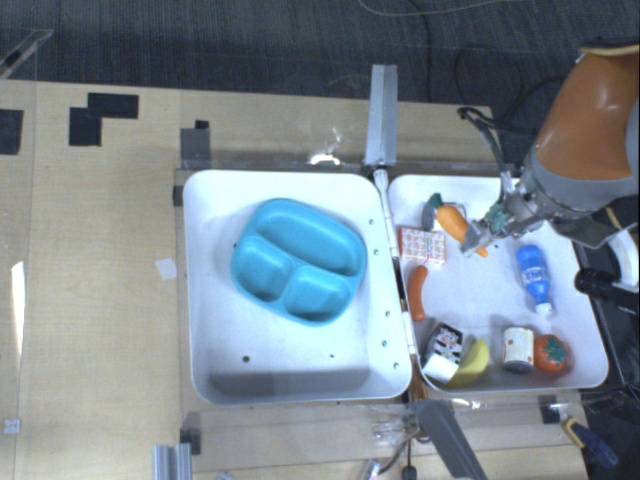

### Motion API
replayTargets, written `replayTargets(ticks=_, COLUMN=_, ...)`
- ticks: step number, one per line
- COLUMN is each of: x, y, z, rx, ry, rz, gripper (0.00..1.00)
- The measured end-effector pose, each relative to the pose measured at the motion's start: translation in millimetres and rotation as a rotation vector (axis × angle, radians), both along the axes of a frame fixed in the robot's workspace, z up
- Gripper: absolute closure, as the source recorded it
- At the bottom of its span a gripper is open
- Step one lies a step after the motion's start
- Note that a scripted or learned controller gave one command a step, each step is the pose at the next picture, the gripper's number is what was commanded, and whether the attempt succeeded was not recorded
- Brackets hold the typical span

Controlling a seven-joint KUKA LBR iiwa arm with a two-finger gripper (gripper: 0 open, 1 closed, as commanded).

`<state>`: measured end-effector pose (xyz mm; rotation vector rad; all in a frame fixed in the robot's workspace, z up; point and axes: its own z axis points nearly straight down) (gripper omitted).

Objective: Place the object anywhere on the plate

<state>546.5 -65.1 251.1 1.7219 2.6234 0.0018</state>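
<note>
Gripper (478,240), finger state indiscernible, hangs in the right bin (580,368) with its tip just beside the carrot (452,223). A blue bottle (533,276) lies nearby. The blue plate (298,259) sits in the left bin (210,298), well apart.

a pale wooden bench (90,298) meets dark ribbed carpet (220,18) at its far edge. black blocks (100,116) mark the benchtop far left; a thin cable (470,3) loops across the floor, far right.
</note>
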Motion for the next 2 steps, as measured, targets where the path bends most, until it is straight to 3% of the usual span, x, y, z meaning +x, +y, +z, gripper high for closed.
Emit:
replayTargets(ticks=1, x=-20, y=-13, z=-44, rx=0.000, ry=0.001, rz=-0.026, gripper=1.00)
replayTargets(ticks=2, x=-3, y=101, z=41, rx=0.001, ry=-0.001, rz=0.040, gripper=1.00)
